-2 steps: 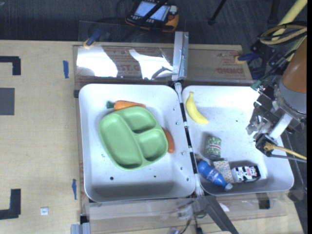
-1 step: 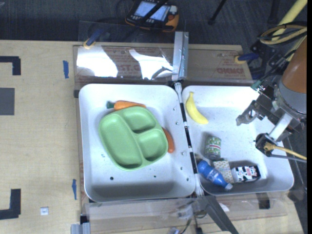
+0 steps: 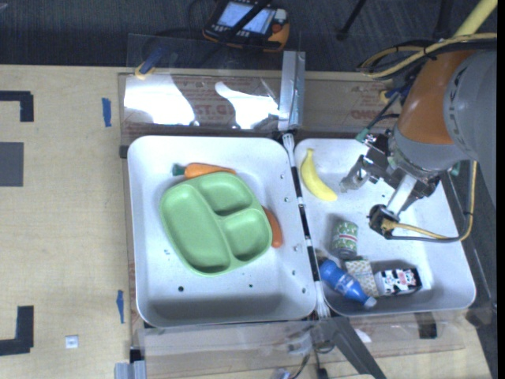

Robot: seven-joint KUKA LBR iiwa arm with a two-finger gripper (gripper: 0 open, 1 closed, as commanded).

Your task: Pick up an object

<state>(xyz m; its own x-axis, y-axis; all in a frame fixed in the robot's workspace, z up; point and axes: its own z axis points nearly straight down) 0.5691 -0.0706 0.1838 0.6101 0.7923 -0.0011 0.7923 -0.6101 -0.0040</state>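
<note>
Two shallow white bins sit side by side on the table. Over the right bin (image 3: 454, 287), the jaws (image 3: 369, 194) hang spread apart with nothing between them, above bare bin floor. A banana (image 3: 315, 179) lies near that bin's upper left corner, just left of the jaws. Below are a small can (image 3: 345, 237), a blue bottle (image 3: 345, 283) and a black-and-white carton (image 3: 397, 280). The left bin (image 3: 150, 290) holds a green divided tray (image 3: 216, 222), with a carrot (image 3: 207, 169) at its upper edge.
</note>
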